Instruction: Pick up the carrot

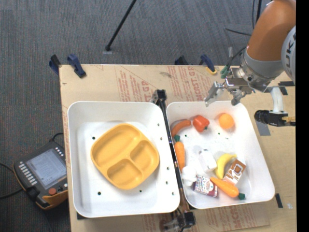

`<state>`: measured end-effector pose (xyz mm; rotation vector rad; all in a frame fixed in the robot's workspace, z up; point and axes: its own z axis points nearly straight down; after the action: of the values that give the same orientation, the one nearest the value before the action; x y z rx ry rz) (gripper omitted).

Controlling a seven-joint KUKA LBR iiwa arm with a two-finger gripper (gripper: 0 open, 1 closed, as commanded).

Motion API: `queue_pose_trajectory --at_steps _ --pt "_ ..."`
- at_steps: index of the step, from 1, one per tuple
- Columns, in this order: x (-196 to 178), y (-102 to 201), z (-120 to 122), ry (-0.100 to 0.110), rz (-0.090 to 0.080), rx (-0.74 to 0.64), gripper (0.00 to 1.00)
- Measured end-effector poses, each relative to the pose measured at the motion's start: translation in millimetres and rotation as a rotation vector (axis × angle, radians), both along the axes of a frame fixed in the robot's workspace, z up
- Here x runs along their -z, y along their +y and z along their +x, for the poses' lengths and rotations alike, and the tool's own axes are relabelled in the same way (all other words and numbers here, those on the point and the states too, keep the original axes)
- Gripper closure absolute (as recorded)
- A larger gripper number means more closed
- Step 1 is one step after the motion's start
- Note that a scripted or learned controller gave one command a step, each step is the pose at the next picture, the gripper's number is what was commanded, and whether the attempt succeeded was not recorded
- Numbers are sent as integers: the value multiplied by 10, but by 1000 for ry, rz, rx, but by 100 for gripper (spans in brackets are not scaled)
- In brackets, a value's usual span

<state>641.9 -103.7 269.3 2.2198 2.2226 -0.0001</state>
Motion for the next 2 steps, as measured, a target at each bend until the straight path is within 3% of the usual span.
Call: queue_pose_trajectory --at_steps 1,2 --pt "1431 102 10 5 2 1 0" --pt "1826 28 -908 6 2 3 0"
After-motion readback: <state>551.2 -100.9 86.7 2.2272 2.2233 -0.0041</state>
